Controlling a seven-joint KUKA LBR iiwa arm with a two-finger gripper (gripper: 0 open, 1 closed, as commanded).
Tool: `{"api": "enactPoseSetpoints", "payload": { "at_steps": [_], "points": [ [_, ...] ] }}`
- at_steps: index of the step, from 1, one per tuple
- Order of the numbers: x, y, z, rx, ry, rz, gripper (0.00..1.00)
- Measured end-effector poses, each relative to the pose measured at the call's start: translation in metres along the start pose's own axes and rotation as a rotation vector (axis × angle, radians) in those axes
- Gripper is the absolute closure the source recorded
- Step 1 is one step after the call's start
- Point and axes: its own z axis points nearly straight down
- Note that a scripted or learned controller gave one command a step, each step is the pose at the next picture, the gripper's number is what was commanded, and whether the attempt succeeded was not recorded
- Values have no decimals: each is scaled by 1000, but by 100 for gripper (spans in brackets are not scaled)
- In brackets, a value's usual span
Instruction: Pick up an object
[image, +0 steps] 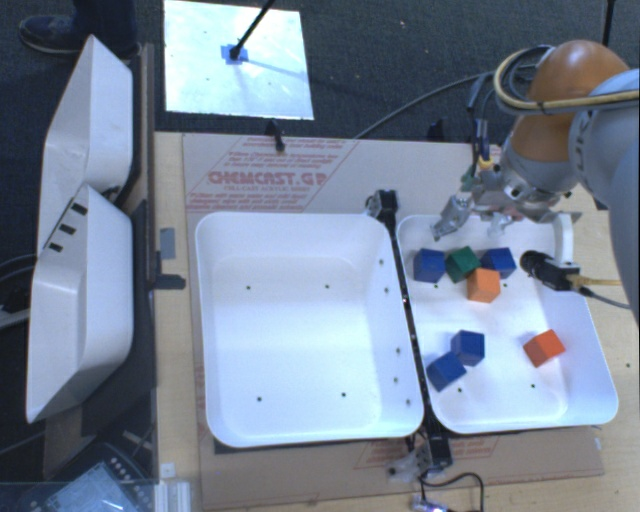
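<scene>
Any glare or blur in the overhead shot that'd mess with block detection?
Camera view: even, soft light; the right bin and left bin read bright white but not blown out; blocks such as the orange block stay crisp with faint shadows; the shiny plate at top glares; the gripper looks slightly soft.

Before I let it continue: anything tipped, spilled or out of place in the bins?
Nothing stands out. All blocks lie inside the right bin; the tool is above its far edge near the blue block.

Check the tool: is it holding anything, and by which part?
Nothing held: the tool hangs above the right bin's far edge, apart from the blue cube below it.
</scene>
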Motion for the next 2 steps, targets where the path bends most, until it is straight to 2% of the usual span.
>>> {"api": "enactPoseSetpoints", "payload": {
  "at_steps": [1, 2],
  "points": [
    [-19, -13, 74, -6, -1, -1, 0],
    [-3, -20, 84, -7, 0, 1, 0]
  ]
}}
